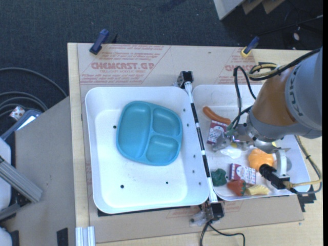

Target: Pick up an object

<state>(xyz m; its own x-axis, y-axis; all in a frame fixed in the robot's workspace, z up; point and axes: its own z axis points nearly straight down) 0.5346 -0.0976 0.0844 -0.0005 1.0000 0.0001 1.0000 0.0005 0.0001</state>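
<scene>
While two bins [97,152] sit abreast, one blue plate [149,133] shows.

Right bin [223,92] crowded around arm [287,101]

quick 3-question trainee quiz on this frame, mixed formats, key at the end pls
1. True or false: the blue divided plate lies in the left bin.
2. Which item lies nearest the right bin's far rim? A) hot dog B) orange fruit C) green piece
3. Fill in: the gripper hovers over the ___ bin.

Key: 1 true; 2 A; 3 right.
</scene>
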